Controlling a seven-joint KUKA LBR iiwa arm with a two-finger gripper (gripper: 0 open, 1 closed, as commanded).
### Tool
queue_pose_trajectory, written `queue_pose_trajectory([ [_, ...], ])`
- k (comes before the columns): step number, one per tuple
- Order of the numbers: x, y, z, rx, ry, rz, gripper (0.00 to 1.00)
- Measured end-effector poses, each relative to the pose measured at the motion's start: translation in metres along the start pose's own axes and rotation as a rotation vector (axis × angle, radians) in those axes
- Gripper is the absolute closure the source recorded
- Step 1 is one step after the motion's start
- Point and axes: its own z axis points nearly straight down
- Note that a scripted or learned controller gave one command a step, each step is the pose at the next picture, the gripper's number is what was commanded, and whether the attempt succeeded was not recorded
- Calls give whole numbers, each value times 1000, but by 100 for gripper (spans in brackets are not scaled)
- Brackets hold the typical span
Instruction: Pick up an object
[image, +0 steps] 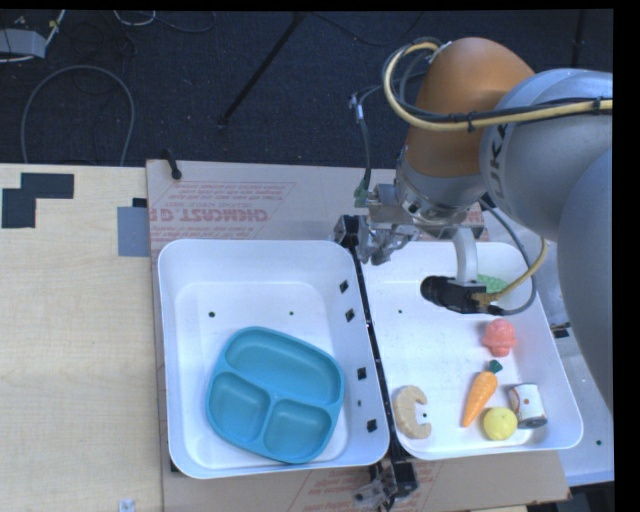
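Note:
The right bin (440, 330) holds several small objects. A pink lumpy piece (499, 336) lies near its right wall. Below it are an orange carrot (480, 397), a yellow ball (499, 423) and a small white and brown cylinder (528, 405). A beige curved piece (411, 412) lies near the front left corner. A green object (491, 285) is partly hidden behind a black part of the arm (450, 293). My gripper (380, 243) hangs over the back left corner of the right bin, by the divider, away from all these objects.
The left bin (190, 290) holds a blue divided tray (275, 393). The grey arm with its orange band (465, 90) covers the back right of the scene. Cables loop down beside the wrist over the right bin's back edge.

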Motion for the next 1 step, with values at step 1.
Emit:
queue_pose_trajectory([
  [1, 54, 6, 6, 1, 0, -1, 100],
])
